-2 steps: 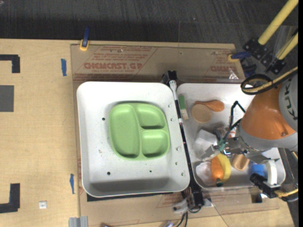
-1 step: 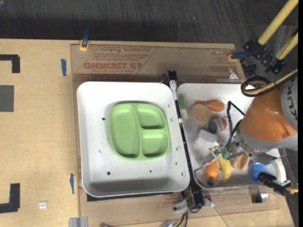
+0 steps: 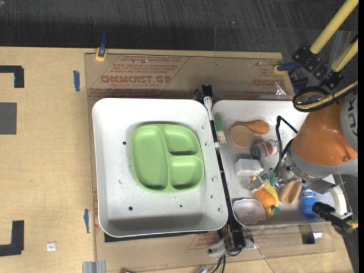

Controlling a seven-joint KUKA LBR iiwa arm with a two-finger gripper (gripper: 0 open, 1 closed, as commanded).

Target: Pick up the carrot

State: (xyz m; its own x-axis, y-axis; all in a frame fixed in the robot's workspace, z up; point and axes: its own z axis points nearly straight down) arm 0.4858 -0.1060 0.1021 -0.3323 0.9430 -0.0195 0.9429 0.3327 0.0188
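The carrot (image 3: 265, 198) is a short orange piece with a green stub at its lower end. It lies near the front of the right bin (image 3: 296, 115), between a white cup and a tan piece. My gripper (image 3: 273, 178) hangs low in that bin, just above and behind the carrot's upper end. The arm's orange band and wrist cover the bin's right side. From this angle I cannot tell whether the gripper touches the carrot.
The right bin also holds a tan and orange piece (image 3: 249, 132) at the back, a small can (image 3: 264, 149), a white block (image 3: 247, 166), a white cup (image 3: 249, 210), a tan piece (image 3: 289, 193) and a blue item (image 3: 307, 203). The left bin (image 3: 108, 152) holds a green divided plate (image 3: 167, 156).
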